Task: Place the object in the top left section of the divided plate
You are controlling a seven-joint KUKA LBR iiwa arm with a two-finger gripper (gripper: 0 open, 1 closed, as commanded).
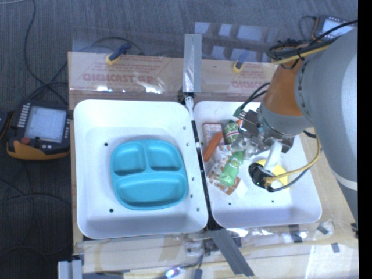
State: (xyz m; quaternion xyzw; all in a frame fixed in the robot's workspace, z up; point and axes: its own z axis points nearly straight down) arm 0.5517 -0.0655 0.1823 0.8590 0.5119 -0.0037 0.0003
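Note:
A blue divided plate lies in the left bin, with two small sections at the top and one long section below; all three hold nothing. My gripper hangs low over the right bin, above a cluster of items. In that cluster are an orange carrot-like piece, a green and red can, a green bottle and a printed packet. The wrist hides what lies directly under the gripper.
The arm's grey body and orange band cover the right bin's upper right. A ridge divides the two bins. A teach pendant sits left of the bench. Cardboard lines the far edge.

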